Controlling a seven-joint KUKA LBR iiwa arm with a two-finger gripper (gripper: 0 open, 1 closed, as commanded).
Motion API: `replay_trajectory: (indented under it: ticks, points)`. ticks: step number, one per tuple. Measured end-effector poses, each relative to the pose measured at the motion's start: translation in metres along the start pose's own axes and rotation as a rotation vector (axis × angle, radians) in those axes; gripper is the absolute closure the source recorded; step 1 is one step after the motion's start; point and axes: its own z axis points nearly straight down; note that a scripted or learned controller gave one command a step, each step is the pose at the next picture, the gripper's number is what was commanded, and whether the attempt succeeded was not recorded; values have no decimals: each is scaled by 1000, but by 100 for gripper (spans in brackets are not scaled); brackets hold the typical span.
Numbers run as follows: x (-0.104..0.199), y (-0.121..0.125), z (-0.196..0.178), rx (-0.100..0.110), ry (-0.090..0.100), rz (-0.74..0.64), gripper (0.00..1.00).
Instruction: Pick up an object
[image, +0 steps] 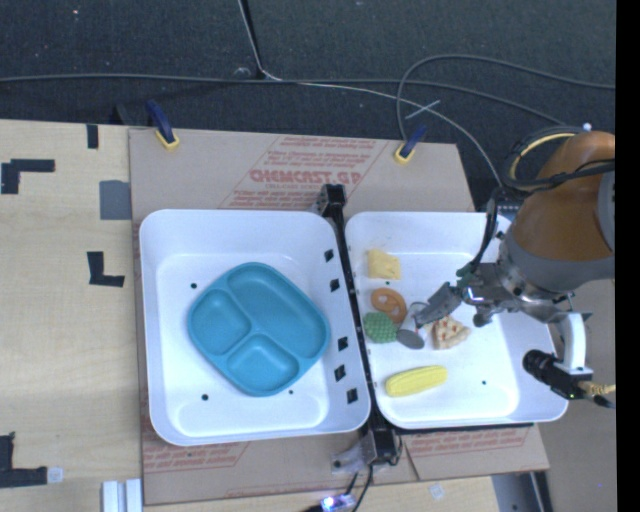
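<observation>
Tan waffle (450, 333) touching end effector (428, 312)

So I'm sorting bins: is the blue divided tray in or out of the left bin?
In. The blue three-compartment plastic tray lies flat on the floor of the left white bin, inside its rim.

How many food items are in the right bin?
5: cheese at the top, pretzel below it, green piece lower, waffle by the gripper, corn lowest. More may be hidden.

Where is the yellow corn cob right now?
The corn cob lies in the right bin, near its front edge, below the green toy and the gripper.
</observation>
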Motion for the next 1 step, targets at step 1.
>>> replay_trajectory:
  ticks: [1]
  points:
    - [7,5,60,1,0,0,0]
